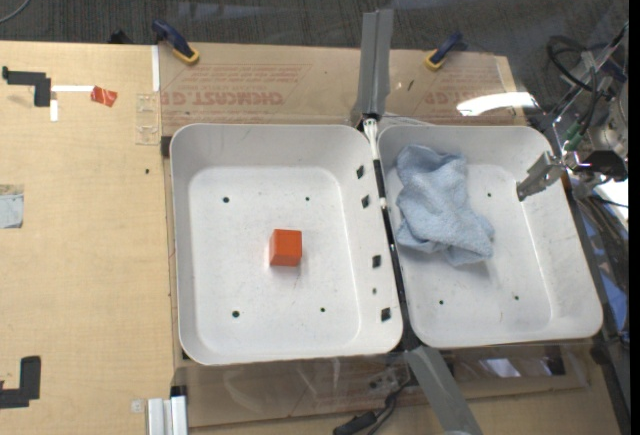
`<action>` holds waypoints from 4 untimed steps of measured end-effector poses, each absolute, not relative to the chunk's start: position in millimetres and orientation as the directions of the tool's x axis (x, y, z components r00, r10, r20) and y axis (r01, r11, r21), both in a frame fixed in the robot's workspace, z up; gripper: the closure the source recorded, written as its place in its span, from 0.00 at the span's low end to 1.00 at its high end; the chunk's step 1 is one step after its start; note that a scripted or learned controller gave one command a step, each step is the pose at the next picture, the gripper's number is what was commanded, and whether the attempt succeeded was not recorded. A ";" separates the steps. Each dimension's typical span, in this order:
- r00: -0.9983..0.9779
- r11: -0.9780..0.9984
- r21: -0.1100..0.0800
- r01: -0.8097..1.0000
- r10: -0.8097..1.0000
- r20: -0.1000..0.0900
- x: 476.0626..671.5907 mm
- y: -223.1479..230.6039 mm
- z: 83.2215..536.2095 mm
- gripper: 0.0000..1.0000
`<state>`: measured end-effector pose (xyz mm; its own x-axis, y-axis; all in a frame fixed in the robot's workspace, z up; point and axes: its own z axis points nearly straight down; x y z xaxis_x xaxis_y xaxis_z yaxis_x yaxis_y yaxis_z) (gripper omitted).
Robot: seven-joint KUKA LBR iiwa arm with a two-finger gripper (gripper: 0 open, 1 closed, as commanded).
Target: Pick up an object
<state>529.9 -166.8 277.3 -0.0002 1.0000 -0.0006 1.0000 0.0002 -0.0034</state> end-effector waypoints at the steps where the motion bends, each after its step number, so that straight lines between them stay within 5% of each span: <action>1: -0.323 0.323 -0.002 0.946 0.946 0.001 486.0 -167.2 204.1 0.00; 2: -0.534 0.534 0.001 0.845 0.845 0.000 477.7 -173.0 91.3 0.00; 3: -0.532 0.532 0.001 0.847 0.847 0.000 478.1 -173.8 99.9 1.00; 4: -0.755 0.755 0.002 0.656 0.656 -0.003 478.6 -156.0 180.8 1.00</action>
